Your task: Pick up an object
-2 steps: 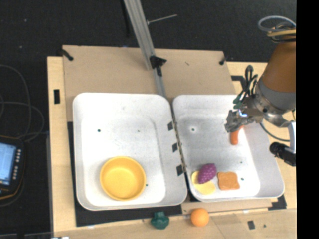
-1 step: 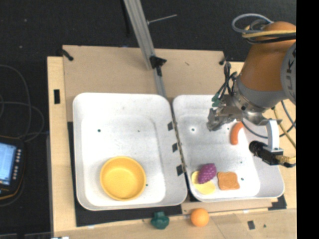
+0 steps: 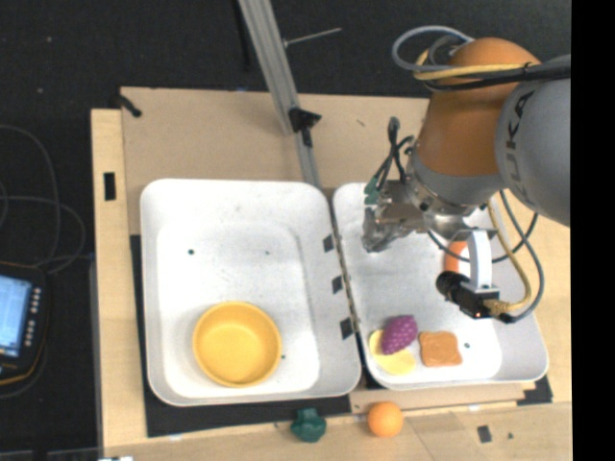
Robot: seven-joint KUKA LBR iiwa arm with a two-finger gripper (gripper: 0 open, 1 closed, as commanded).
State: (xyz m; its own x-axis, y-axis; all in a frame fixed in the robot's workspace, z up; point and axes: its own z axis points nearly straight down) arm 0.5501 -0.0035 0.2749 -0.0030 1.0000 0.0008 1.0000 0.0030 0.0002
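The end effector (image 3: 382,227) hung over the right bin (image 3: 519,349), near its left wall — whether it was parted or closed, I could not tell. A purple object (image 3: 400,332), a yellow piece (image 3: 392,361) and an orange block (image 3: 440,349) crowded the near edge, while a yellow bowl (image 3: 236,343) sat in the left bin (image 3: 163,219) — open floor behind it.

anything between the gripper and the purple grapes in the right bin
No: bare white floor of the right bin separates the gripper from the purple grapes, seen in the camera view.
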